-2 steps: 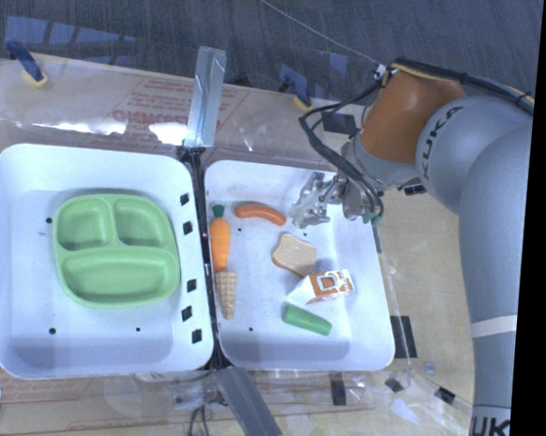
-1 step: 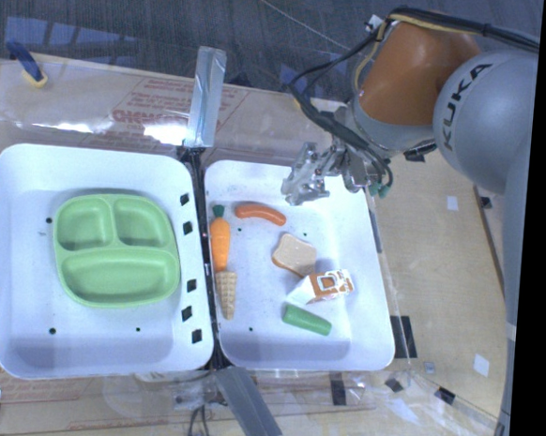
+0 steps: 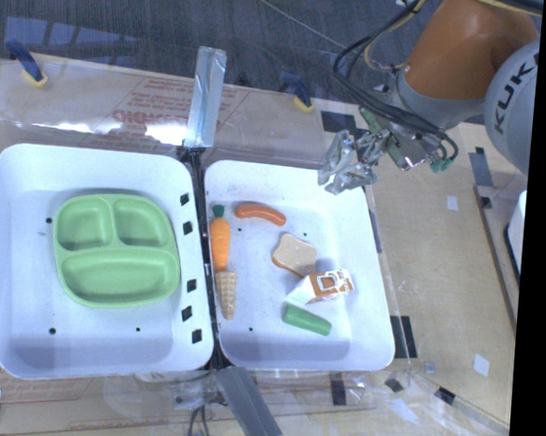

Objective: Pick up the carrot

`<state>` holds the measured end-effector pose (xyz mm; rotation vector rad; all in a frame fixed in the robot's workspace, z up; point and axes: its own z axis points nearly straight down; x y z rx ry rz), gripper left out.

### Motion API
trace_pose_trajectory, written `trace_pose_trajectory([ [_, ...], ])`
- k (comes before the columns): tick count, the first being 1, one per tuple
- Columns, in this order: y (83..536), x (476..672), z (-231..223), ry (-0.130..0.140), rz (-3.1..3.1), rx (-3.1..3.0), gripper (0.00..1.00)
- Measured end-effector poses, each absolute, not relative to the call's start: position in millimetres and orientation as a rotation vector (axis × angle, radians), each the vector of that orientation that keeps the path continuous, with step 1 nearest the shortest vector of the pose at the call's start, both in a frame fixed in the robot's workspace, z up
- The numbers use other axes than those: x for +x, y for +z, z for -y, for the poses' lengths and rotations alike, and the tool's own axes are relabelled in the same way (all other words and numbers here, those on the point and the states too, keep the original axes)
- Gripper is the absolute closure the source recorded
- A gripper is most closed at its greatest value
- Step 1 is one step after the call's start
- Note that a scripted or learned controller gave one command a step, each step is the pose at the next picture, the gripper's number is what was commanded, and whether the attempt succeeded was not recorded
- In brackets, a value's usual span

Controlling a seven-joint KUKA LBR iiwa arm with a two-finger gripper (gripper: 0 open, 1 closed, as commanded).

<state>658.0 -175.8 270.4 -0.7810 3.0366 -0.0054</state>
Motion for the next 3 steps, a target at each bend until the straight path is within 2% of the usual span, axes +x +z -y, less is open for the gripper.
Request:
trace_pose_trajectory([
  [1,249.5,657.8,161.8,0.002,-2.915,-1.172,1.00],
  [2,191.2,657.1,152.1,0.006,-2.503,-1.901,1.00],
  [3,192.4,657.4,79.1,0.004,-2.756,-1.509,1.00],
])
